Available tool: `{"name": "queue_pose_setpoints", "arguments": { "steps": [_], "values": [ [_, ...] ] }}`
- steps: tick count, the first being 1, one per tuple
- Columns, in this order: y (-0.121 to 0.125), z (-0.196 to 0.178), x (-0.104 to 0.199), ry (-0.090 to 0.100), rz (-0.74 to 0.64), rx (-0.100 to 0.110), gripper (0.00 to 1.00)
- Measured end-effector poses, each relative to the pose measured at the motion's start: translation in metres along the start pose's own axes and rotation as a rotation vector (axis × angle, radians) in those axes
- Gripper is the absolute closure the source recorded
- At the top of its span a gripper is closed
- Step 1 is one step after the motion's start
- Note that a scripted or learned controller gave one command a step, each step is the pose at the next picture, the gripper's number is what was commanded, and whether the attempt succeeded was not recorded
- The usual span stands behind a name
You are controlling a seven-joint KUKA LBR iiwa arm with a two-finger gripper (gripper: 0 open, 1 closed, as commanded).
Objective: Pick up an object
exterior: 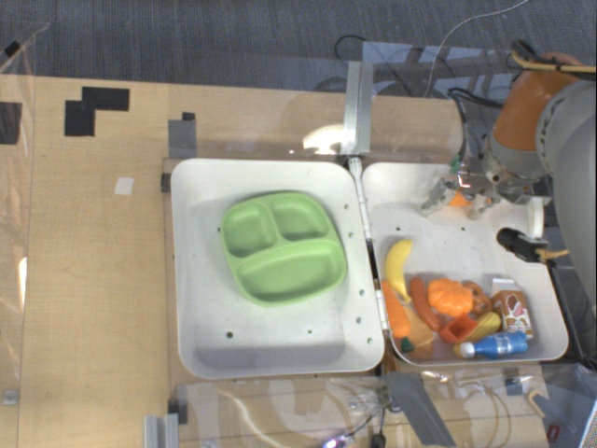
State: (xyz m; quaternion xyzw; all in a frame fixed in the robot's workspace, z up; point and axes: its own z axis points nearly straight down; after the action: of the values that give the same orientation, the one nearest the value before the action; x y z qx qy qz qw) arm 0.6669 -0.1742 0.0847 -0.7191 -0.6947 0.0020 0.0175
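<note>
My gripper (457, 200) hovers low over the far part of the right bin (438, 241), its two grey fingers spread apart. A small orange spot shows between them; I cannot tell what it is. The loose objects lie heaped at the bin's near end, apart from the gripper: a yellow banana (399, 264), an orange carrot (396, 317), a red sausage (425, 306), a lumpy orange toy (450, 298), a brown packet (515, 314) and a blue bottle (494, 346).
The left bin (201, 334) holds a green divided plate (283, 247) near its middle. A metal divider (368, 250) separates the bins. The arm's orange band and grey body (550, 129) stand over the right bin's far right corner.
</note>
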Motion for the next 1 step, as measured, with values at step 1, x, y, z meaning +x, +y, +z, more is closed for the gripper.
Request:
{"name": "queue_pose_setpoints", "arguments": {
  "steps": [1],
  "values": [
    [0.0021, -0.0112, -0.0205, -0.024, -0.124, -0.022, 0.00]
  ]
}}
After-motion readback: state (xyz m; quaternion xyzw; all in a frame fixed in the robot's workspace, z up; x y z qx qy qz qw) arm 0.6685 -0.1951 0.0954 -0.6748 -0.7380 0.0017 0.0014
